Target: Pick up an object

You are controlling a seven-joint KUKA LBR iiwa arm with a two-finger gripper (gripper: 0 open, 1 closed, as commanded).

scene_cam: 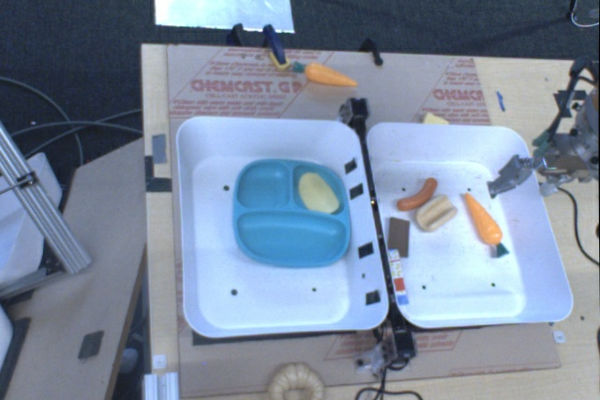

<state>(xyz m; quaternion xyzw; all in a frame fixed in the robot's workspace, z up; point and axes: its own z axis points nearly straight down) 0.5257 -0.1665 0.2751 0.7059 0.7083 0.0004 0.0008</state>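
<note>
Near bench edge: a beige coiled ring (298,383) sits at the front, approx. below the seam btw. the two bins.

L bin (211,295): a blue divided plate (281,234) lies about mid-bin, w/ a yellow oval piece (319,193) in its upper-right compartment.

R bin (525,295): a dark brown block (398,235) lies near the left wall, just beside the divider. A tan bread-like roll (435,214) is just right of it, w/ a reddish-orange sausage (417,195) close behind the roll; can't tell if the two touch. An orange carrot (483,220) w/ a dark green tip lies tilted toward the bin's right side, apart from the roll.

Gripper (509,175) hangs over the R bin's far-right corner, coming in from the right edge, near the carrot's upper end but apart from it. Nothing seen btw. the fingers; can't tell whether the claw is open or closed.

Far side of bench: a small yellow piece (435,118) peeks just behind the R bin's back rim. A second carrot (324,75) lies on the brown board behind the L bin, beside a blue clamp (275,45).
</note>
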